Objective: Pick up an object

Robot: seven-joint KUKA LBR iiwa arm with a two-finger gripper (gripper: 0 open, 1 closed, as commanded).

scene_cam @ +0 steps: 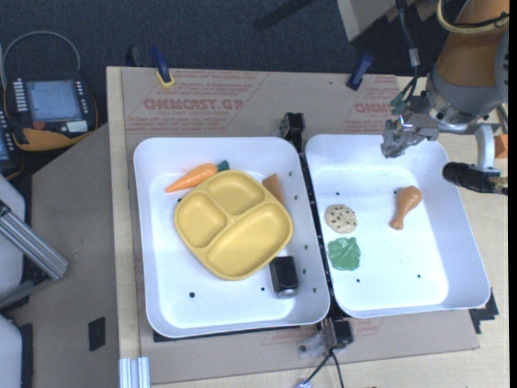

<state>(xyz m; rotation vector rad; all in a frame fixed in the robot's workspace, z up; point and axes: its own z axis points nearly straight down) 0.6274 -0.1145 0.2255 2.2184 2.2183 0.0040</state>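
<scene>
gripper [397,142]: over right bin's [460,253] far edge, grip state cannot be told | drumstick [405,204]: just below it | cookie [341,217], lettuce leaf [345,254]: below-left | left bin [153,241]: yellow divided plate [234,223], carrot [192,177], black block [283,275]
</scene>
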